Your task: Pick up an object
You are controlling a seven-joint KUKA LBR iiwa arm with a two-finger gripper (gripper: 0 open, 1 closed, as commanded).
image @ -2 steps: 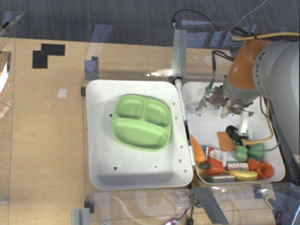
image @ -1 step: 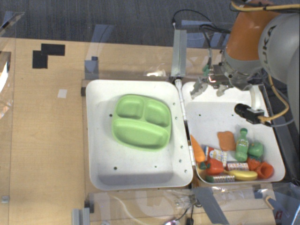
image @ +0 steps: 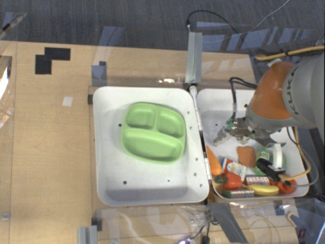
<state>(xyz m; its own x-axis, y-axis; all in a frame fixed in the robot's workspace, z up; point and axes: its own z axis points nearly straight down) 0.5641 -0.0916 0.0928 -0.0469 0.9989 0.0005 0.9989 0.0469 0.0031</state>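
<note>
With its jaws (image: 224, 135) spread open and holding nothing above the right bin (image: 213, 103), the arm hangs near a brown toy bread slice (image: 246, 156) that looks light, stiff, best pinched across its thin edges.

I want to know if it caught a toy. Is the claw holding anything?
No. The claw hangs open over the right bin with nothing between its fingers.

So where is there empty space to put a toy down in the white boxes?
The left bin has bare floor all around the green tray, widest along its near edge. The right bin is bare in its far left corner, beside the claw. Its near end is crowded: carrot, banana and other toys lie packed together.
</note>
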